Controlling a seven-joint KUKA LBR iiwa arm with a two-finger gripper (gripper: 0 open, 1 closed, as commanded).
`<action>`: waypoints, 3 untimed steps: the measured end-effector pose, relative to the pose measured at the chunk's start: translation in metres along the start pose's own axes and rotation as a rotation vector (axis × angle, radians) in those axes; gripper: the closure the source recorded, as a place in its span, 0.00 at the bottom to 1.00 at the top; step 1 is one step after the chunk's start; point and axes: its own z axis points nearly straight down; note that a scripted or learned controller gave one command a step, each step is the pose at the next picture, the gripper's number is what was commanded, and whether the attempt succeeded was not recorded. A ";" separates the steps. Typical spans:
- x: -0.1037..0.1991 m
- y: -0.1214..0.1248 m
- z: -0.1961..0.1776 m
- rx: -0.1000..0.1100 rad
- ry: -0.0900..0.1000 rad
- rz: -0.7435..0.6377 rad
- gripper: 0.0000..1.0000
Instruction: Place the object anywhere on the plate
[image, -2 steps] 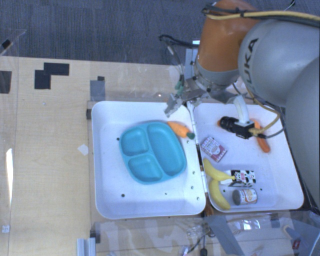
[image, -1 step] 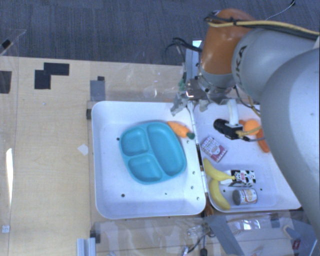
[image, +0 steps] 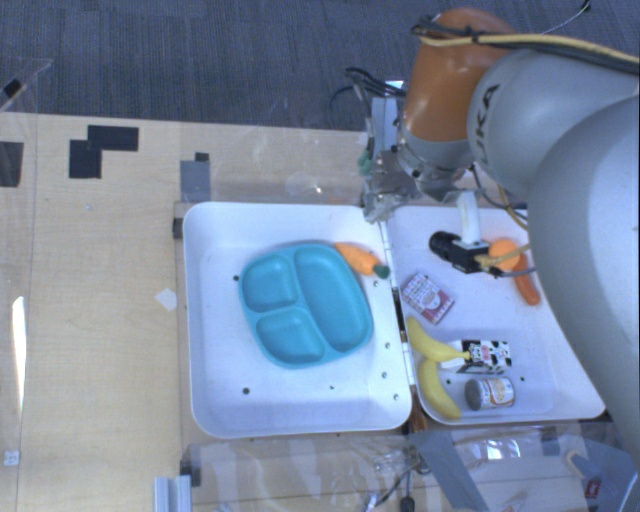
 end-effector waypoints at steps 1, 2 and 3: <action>0.028 0.009 -0.016 0.001 0.002 -0.572 1.00; 0.068 0.010 -0.032 0.000 0.002 -0.698 1.00; 0.126 -0.061 -0.041 0.001 0.005 -0.771 1.00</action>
